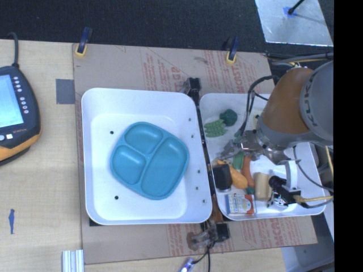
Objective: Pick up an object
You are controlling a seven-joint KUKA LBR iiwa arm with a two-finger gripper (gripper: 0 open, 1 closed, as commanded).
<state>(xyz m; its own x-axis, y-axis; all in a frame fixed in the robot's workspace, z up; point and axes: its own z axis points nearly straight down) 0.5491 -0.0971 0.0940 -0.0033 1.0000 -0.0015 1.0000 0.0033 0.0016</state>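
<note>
- The pincer [243, 147] sits low in the right bin [309, 208], amid the clutter; whether it is spread or pressed together, I cannot tell.
- An orange piece [239, 178] lies just below it, touching a black-and-orange object [222, 174] to its left.
- A green toy [215, 128] lies up-left, apart.

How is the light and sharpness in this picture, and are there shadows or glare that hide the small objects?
In the camera view the light is even and soft; the blue plate in the left bin looks clear, with only faint shadow along that bin's walls. The arm covers part of the right bin, and the small objects under it blur together. No strong glare on the white plastic.
</note>
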